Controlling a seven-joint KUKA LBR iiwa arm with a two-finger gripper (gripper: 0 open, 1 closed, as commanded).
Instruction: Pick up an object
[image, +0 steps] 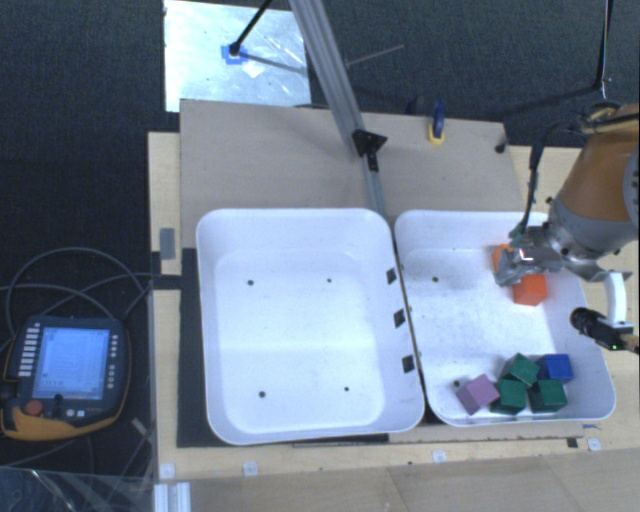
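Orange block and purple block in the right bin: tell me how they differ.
Colour: the orange block is bright orange, the purple block pale purple. Place: the orange block lies alone by the gripper near the far wall; the purple block sits at the near wall beside the green blocks. Both are small blocks in the right bin.

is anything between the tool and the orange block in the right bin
Nothing visible stands in the way. The tool sits right at the orange block in the right bin, close above its upper left edge. The purple block, green blocks and blue block lie apart, clustered near the bin's lower corner.
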